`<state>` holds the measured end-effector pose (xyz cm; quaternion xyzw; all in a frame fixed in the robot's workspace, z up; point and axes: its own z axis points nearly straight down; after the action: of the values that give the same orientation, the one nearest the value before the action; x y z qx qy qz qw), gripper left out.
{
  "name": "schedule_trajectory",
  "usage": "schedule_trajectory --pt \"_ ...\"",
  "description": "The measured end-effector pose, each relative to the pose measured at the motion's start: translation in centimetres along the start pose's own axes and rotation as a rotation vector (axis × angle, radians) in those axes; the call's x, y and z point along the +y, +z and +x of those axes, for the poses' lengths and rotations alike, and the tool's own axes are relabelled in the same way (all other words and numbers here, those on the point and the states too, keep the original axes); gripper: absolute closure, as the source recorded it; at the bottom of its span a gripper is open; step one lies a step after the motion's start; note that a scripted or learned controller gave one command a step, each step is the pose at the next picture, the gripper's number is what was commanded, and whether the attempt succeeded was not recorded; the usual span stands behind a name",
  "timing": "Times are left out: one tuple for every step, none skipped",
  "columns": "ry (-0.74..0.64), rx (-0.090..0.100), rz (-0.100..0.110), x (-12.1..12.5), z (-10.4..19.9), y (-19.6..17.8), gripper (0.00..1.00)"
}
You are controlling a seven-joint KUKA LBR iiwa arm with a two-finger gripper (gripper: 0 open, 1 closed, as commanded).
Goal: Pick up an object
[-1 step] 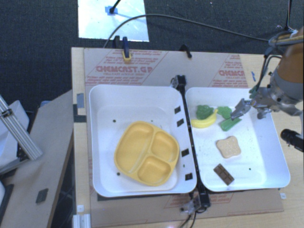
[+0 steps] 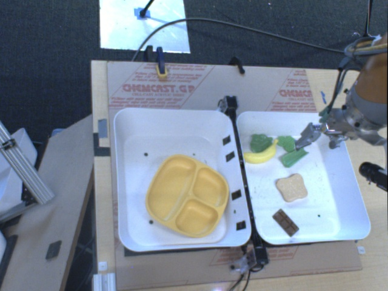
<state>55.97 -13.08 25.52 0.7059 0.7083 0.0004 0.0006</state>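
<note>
From the overhead camera I see the surface (image 2: 200, 80) carrying two shallow white bins side by side. The left bin (image 2: 130, 162) holds one item: a yellow divided tray (image 2: 187, 194) with three compartments, lying flat toward the near half of the bin, nothing in any compartment. The right bin (image 2: 348, 187) holds the loose pieces; at its far left a green leafy piece (image 2: 261, 142) sits touching a yellow banana (image 2: 259, 156), which curves just below it; just beside these, toward the arm, lie a small green piece (image 2: 286, 143) and a longer green piece (image 2: 294, 157), close together; nearer the camera, apart from that cluster, lies a tan slice of bread (image 2: 292, 188); nearer still, toward the front wall, a brown chocolate-coloured bar (image 2: 285, 222) lies at a slant.

The arm enters from the right, over the far right part of the right bin; the gripper (image 2: 308, 135) points leftward toward the green pieces, its tip just beside the small green piece; I cannot tell from this angle how far the fingers stand apart, nor whether they have hold of anything; every piece in the right bin appears to rest on the bin floor.
</note>
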Motion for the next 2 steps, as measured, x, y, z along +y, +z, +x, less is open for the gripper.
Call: schedule_trajectory --pt "-0.001 0.001 0.003 0.8 0.7 5.3 0.00" --pt "0.002 0.000 0.003 0.8 0.1 9.7 0.00"
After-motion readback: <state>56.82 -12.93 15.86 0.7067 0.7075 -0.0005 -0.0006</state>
